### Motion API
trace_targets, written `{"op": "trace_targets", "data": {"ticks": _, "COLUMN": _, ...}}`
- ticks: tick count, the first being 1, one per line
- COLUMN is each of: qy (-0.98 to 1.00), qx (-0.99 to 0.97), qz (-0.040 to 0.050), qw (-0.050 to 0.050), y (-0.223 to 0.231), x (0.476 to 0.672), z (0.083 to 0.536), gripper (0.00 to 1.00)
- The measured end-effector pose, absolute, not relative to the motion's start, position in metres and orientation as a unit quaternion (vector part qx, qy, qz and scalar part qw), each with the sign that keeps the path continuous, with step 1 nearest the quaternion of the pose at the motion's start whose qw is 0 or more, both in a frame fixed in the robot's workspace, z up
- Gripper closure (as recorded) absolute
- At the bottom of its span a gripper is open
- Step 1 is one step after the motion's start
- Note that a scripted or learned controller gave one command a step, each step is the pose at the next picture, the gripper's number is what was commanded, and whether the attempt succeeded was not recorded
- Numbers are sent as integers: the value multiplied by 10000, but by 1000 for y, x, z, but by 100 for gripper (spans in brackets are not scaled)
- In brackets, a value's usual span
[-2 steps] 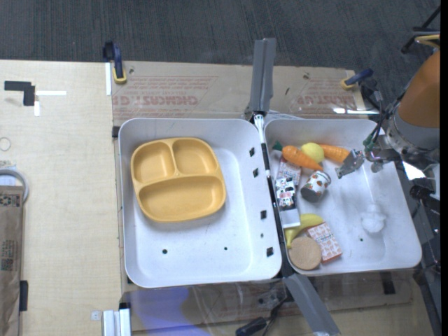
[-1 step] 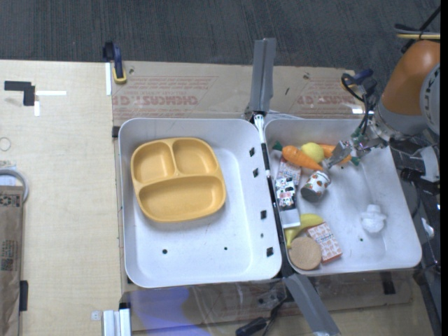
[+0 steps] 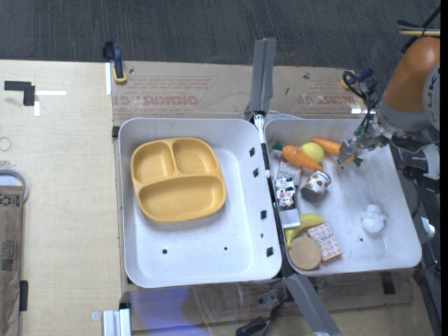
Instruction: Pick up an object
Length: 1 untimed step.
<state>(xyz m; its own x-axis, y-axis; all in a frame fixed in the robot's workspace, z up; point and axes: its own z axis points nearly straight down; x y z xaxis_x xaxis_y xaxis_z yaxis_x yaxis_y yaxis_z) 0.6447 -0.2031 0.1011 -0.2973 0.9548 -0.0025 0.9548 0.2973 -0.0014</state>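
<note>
The right bin (image 3: 392,187) holds several small items. At its back left lie an orange carrot (image 3: 302,158), a yellow lemon-like fruit (image 3: 312,150) and a small orange piece (image 3: 327,145). My gripper (image 3: 350,154) hangs low at the back of this bin, just right of the orange piece, with the grey arm and its orange band (image 3: 409,75) rising behind it. Further forward are a cow-patterned can (image 3: 285,190), a round dark-and-white cup (image 3: 316,185), a white lump (image 3: 374,219), a brown disc (image 3: 305,253) and a red packet (image 3: 326,242).
The left bin (image 3: 210,250) carries a yellow divided plate (image 3: 180,178). A raised divider (image 3: 269,187) separates the two bins. A yellow piece (image 3: 308,222) lies by the divider. Cables and a clamp (image 3: 358,82) sit behind the right bin.
</note>
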Motion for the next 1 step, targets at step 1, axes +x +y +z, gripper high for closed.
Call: {"op": "trace_targets", "data": {"ticks": 1, "qy": 8018, "qx": 5976, "qz": -2, "qw": 3, "y": -173, "x": 605, "z": 191, "gripper": 100}}
